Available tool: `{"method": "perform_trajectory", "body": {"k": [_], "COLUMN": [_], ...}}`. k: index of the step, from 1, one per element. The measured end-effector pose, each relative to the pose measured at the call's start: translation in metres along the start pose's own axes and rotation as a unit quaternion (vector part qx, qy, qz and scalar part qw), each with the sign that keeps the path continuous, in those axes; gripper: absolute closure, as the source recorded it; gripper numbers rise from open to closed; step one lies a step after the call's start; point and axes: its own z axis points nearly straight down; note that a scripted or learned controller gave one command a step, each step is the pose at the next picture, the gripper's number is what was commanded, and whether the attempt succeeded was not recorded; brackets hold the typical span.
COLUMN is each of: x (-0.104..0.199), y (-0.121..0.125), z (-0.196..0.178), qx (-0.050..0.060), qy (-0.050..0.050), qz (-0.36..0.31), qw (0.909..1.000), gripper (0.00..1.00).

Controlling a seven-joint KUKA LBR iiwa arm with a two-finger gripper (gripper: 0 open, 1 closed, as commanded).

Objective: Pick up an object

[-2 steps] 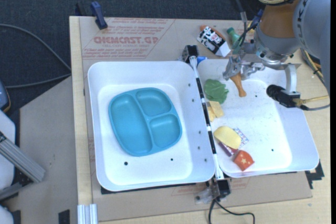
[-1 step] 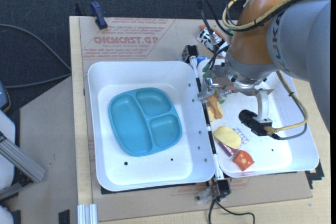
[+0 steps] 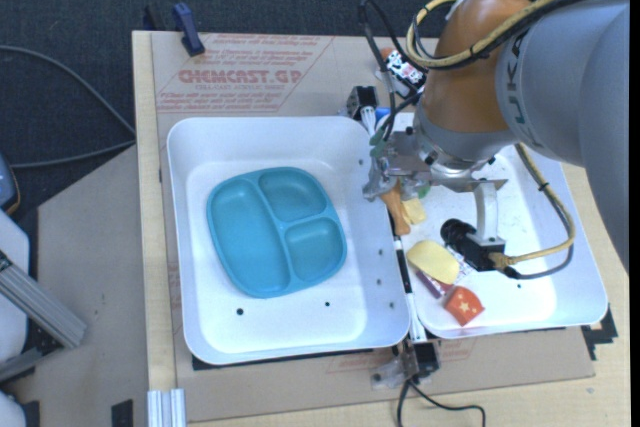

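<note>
My gripper [image 3: 392, 183] hangs over the left edge of the right bin [image 3: 540, 300], close to the wall between the two bins. Directly beneath it lies a small orange-tan object [image 3: 403, 212], touching or nearly touching the gripper's tip; the view does not show whether it is gripped. Nearer the front of the same bin sit a pale yellow piece [image 3: 433, 260], a red piece [image 3: 463, 305] and a thin dark strip [image 3: 428, 283] between them. The grey arm with its orange band covers the back of this bin.
A blue divided plate [image 3: 277, 230] lies in the middle of the left bin [image 3: 200, 315]. Cables and small clips sit on the bench behind the bins. A printed cardboard sheet [image 3: 240, 75] lies under the far edge of the left bin.
</note>
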Motion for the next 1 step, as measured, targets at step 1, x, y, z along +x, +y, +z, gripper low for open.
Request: {"method": "perform_trajectory", "body": {"k": [1], "x": [0.0373], "y": [-0.0043], "z": [-0.0012], "qx": [-0.001], "qy": [0.0], "qz": [0.0], "qw": [1.0], "gripper": [1.0]}}
